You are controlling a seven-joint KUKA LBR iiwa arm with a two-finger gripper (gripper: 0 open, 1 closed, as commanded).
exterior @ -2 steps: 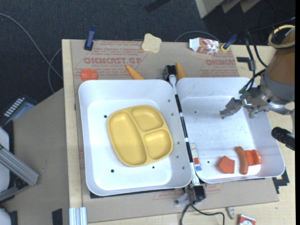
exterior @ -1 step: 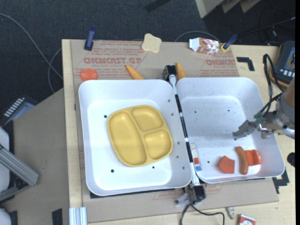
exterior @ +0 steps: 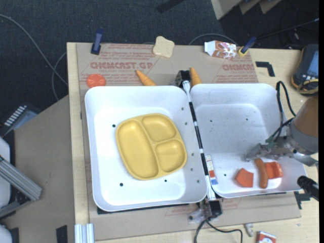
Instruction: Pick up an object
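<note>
Gripper [exterior: 254, 154]: lowered in the right bin [exterior: 228, 105]; finger state cannot be told.
Sausage [exterior: 262, 172]: placed just below it.

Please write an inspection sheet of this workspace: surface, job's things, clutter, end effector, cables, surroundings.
Surface: brown bench bearing left bin and right bin.
Job's things: in the right bin's near corner, an orange block, a sausage and an orange-red piece; a yellow divided tray in the left bin.
Clutter: behind the bins, bread piece, carrot, orange disc, small carton.
End effector: end effector low above the sausage, holding nothing visible.
Cables: black cable over the right bin's rim.
Surroundings: dark carpet.
</note>
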